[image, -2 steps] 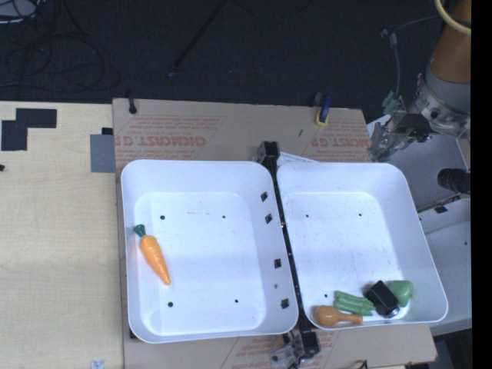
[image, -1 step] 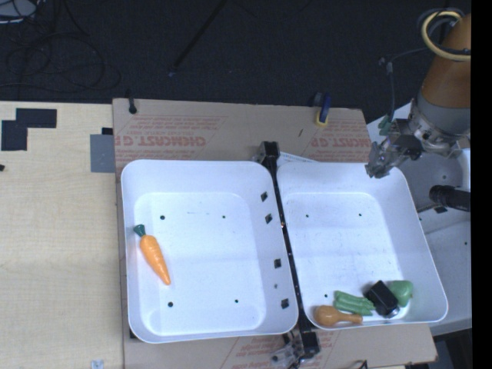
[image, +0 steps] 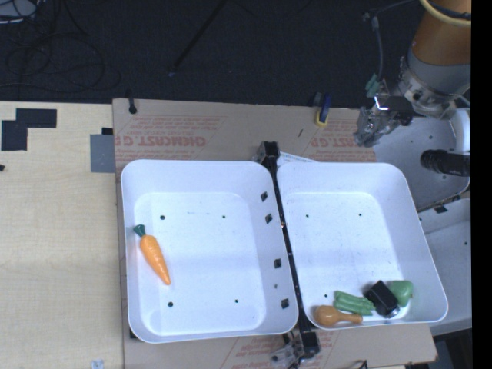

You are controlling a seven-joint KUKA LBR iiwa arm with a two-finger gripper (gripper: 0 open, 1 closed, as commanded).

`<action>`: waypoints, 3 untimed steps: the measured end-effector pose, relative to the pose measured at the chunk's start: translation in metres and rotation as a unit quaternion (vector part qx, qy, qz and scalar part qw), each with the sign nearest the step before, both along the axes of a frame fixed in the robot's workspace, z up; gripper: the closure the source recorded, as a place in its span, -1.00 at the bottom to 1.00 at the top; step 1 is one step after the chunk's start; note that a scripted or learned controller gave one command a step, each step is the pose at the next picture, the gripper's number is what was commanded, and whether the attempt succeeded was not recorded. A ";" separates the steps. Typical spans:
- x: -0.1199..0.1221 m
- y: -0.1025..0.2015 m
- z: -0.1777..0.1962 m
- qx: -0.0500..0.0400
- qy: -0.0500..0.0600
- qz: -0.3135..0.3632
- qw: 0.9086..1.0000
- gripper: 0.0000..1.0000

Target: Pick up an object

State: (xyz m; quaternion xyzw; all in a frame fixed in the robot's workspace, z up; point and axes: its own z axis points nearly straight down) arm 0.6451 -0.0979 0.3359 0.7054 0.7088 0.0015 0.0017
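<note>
Bins are set side by side on a sheet of cardboard (image: 231,133) laid over the bench. In the left bin (image: 196,177) a toy carrot (image: 154,257) is seen lying near the left wall, its green top pointed toward the far left and its orange tip toward the near right. In the right bin (image: 346,177) four small things are gathered in the near right corner: an orange pear-shaped toy (image: 336,316), a green pod (image: 354,303) just beside it, a black block (image: 382,297) laid partly over the pod, and a green piece (image: 401,289) at the block's right. The arm (image: 440,37) is held well above and beyond the right bin's far right corner, with the gripper (image: 374,124) hung over the cardboard, apart from every toy. Whether the gripper is open or closed cannot be told; nothing is seen held in it.
</note>
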 end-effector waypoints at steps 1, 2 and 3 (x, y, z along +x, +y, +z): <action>-0.034 -0.012 0.063 0.000 0.001 -0.004 1.000 1.00; -0.001 -0.053 -0.088 0.000 0.006 -0.003 1.000 1.00; -0.015 -0.058 -0.011 -0.001 0.000 -0.005 1.000 1.00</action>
